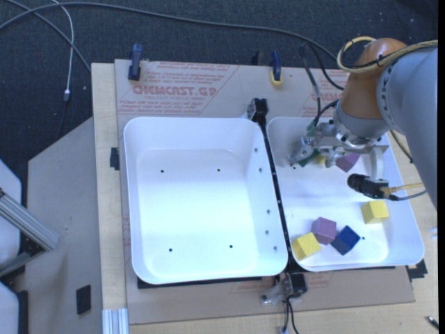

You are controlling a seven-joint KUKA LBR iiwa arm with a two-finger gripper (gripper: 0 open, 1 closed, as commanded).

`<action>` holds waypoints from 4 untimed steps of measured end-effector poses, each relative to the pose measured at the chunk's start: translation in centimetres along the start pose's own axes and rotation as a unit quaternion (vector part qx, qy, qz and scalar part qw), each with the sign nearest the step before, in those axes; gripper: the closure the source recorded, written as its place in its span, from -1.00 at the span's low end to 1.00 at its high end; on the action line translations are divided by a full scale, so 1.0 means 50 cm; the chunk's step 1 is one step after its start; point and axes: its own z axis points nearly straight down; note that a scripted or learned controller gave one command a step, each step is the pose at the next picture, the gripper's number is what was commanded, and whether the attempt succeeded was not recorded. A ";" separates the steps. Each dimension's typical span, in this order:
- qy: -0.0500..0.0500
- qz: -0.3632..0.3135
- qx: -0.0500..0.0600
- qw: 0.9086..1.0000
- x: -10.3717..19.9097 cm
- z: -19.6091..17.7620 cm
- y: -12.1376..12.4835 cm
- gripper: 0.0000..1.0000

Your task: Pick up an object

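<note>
My gripper (306, 152) is low over the back left part of the right bin (400, 252), under the grey arm with its orange band (368, 82). A purple block (346, 161) lies just right of the gripper, partly hidden by the wrist. A small yellow piece (322, 158) shows between them; I cannot tell what it is. Toward the bin's front lie a yellow block (375, 211), a purple block (324, 227), a blue block (345, 239) and another yellow block (305, 245).
The left bin (132, 207) stands beside the right one, with a black divider (271, 179) between them. Clamps (135, 53) hold the cardboard at the back. A black connector (365, 184) with cables hangs off the wrist over the right bin.
</note>
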 end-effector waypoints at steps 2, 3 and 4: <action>0.000 0.000 0.000 1.000 0.000 0.000 0.000 -1.00; 0.000 0.000 0.000 1.000 0.000 0.000 0.000 -1.00; 0.000 0.000 0.000 1.000 0.000 0.000 0.000 -1.00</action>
